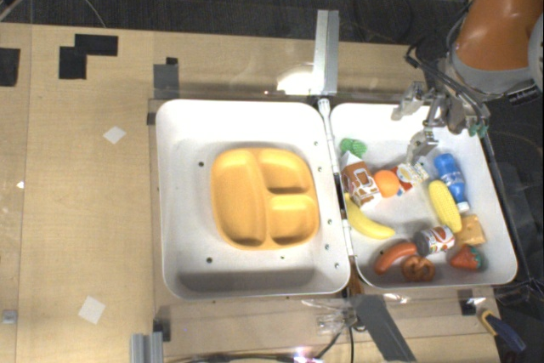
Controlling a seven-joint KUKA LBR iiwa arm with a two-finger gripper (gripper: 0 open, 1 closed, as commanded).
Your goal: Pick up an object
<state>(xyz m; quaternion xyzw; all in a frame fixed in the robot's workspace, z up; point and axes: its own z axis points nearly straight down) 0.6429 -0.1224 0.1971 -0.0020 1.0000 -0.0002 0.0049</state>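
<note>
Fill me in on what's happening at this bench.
A grey-and-orange robot arm reaches in from the right, its gripper low over the right bin, which holds toy food: a banana, a corn cob, a blue bottle and more. Nothing is visibly held yet. The left bin holds a yellow divided tray.

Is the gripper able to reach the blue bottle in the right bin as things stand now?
Probably yes. The gripper hangs over the right bin, just left of the blue bottle. The bottle lies on top with nothing over it, though the corn cob crowds its lower end.
</note>
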